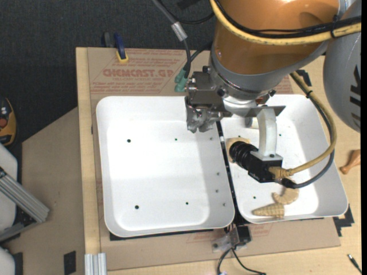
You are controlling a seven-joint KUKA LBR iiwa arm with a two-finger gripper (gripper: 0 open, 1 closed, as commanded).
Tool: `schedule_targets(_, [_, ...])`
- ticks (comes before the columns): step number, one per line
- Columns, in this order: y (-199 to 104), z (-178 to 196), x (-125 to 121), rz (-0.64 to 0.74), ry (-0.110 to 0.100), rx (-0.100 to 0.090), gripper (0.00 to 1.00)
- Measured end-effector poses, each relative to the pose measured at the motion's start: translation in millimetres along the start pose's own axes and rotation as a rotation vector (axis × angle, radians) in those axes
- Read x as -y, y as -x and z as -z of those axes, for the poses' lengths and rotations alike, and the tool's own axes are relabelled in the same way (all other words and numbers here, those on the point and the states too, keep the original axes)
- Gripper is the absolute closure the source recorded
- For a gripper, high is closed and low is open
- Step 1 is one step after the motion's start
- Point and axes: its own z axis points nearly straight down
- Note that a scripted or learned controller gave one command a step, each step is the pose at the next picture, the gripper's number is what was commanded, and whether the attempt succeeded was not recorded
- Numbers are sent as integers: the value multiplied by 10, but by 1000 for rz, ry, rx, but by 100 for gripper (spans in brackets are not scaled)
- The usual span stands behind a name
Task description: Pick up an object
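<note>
The end effector (200, 119) hangs over the left bin's (114, 153) back right corner — whether it's apart or together, I cannot tell. A tan cone-shaped object (278, 207) lies in the right bin (321, 153) — the arm (269, 27) hides much there.

A tan board surface (86, 153) printed with red lettering (137, 72) fills mid-frame, dark speckled floor (51, 16) across the upper left, a blue-and-yellow clamp (120, 47) on the board's top edge, a grey metal rail (23, 196) at lower left, even light.
</note>
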Motion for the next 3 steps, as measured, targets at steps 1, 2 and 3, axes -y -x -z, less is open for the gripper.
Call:
schedule_targets(1, [-542,547,-9,0,19,-7,100])
schedule_targets(2, [-508,1082,-3,-4,20,-7,100])
schedule_targets(3, [-517,1157,-3,-3,17,-5,100])
